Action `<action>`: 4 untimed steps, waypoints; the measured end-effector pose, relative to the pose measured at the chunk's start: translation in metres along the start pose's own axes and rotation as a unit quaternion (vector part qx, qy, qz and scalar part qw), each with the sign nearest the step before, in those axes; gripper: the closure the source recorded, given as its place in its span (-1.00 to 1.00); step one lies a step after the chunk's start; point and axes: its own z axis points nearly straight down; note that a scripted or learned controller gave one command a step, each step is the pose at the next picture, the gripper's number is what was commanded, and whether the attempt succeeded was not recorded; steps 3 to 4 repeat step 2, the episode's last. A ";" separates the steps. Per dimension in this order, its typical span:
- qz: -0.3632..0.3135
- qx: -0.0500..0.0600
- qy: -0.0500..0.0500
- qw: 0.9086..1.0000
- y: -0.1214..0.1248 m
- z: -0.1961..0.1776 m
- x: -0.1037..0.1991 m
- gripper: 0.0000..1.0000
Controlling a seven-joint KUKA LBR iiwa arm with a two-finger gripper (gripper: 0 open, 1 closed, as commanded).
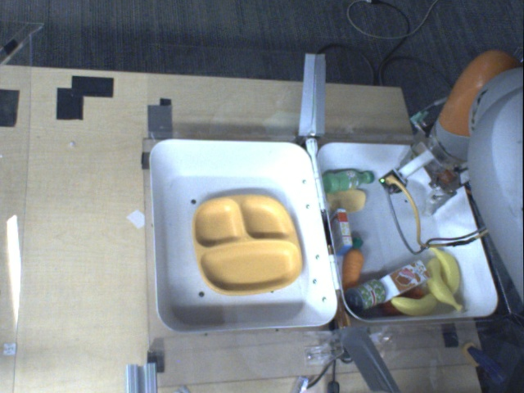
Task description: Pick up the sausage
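The tool [442,178], grip state I cannot tell, at right should descend squarely over the sausage [409,279], lower right, avoiding bananas [438,289].

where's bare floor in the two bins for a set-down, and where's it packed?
Left bin: bare white strips all round the yellow tray, widest along its top and left walls. Right bin: bare floor mid-bin, around the yellow cable. Packed: its left wall, green bottle down to the carrot, and bottom edge with the bananas.

We see our grey arm [499,146] at the far right, orange band uppermost, wrist angled left; the gripper [446,178] hangs low, partly hidden.
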 end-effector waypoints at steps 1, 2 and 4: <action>0.055 0.000 -0.001 0.998 0.031 0.011 -0.006 -1.00; 0.044 0.001 -0.002 0.999 0.032 0.011 -0.005 -1.00; 0.044 0.001 -0.002 0.999 0.032 0.011 -0.005 -1.00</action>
